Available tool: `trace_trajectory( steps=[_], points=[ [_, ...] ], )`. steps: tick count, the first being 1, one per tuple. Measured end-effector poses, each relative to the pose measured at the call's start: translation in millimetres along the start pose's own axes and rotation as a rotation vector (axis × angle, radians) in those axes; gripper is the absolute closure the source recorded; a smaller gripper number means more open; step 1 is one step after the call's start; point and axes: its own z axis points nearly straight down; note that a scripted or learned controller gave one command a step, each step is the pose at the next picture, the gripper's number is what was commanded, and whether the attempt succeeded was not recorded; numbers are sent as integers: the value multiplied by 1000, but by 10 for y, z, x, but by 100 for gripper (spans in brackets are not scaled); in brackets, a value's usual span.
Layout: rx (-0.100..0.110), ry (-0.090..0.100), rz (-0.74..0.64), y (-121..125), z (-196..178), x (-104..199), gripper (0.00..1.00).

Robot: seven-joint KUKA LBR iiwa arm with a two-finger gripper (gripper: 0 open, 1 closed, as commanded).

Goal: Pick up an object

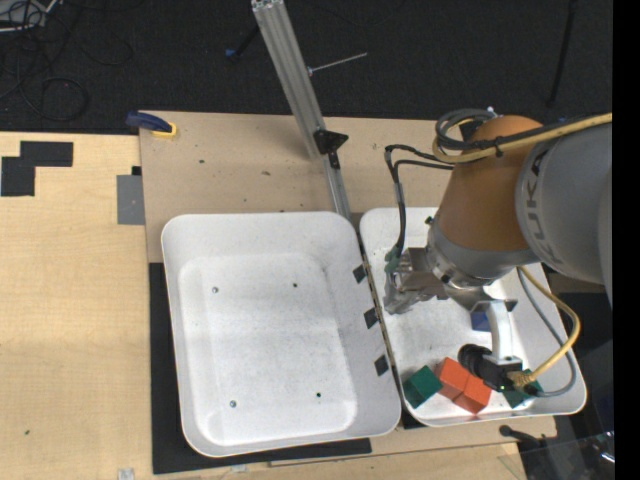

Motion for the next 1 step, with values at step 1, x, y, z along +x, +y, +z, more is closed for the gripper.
trace_trajectory(
  steps=[1],
  points=[
    [0, -2, 1, 5, 39, 585, 100]
  ],
)
